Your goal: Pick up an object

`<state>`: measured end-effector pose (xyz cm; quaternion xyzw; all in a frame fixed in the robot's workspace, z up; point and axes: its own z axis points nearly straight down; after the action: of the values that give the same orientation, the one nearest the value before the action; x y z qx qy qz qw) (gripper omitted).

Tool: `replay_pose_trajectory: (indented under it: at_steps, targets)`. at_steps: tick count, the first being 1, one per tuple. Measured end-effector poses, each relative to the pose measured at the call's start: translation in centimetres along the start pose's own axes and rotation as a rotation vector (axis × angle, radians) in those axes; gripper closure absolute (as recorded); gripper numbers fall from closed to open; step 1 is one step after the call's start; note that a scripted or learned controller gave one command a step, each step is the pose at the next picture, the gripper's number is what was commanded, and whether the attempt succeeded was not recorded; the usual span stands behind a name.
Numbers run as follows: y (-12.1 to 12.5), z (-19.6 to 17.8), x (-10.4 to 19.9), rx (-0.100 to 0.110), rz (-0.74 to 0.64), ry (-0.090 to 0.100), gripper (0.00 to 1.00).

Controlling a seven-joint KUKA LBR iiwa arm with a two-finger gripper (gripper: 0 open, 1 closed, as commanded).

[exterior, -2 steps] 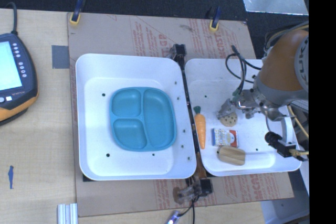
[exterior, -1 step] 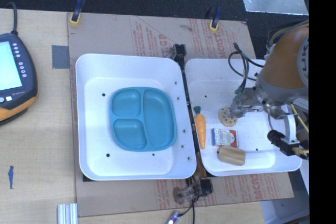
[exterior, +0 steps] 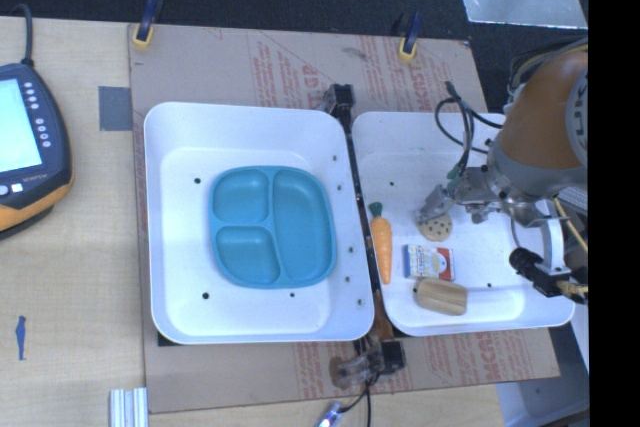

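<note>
So the arm (exterior: pixel 545 115) is reaching in from the right side and hanging over the right bin (exterior: pixel 400 130), with the gripper (exterior: pixel 437 207) sitting low in the middle of that bin, right above a small round cookie-looking thing (exterior: pixel 436 228) with dark specks. The metal tip is pretty much touching the top edge of that cookie, but honestly I can't tell if the fingers are apart or together from this angle, it's just a grey blob of metal, and nothing is visibly sitting between them. Everything pickable is lying in the right bin: a carrot (exterior: pixel 381 246) is lying lengthwise along the left wall, green top pointing away from the camera, a little red and white packet (exterior: pixel 429 262) is lying just below the cookie, and a tan wooden block (exterior: pixel 442 296) is resting near the front edge, just beside the packet. The left bin (exterior: pixel 170 130) is holding a blue divided plate (exterior: pixel 272 226) with three compartments, sitting roughly in the middle. Both bins are sitting side by side on a cardboard sheet (exterior: pixel 250 65) that's being held down by clamps at the back, and a teach pendant (exterior: pixel 28 143) is lying on the bench way off to the left.
</note>
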<state>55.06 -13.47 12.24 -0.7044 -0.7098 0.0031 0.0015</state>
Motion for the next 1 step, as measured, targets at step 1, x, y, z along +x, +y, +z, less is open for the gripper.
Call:
replay_pose_trajectory:
  at_steps: [1]
  targets:
    - [4.00, 3.07, 1.16, -0.003, 0.001, 0.001, 0.00]
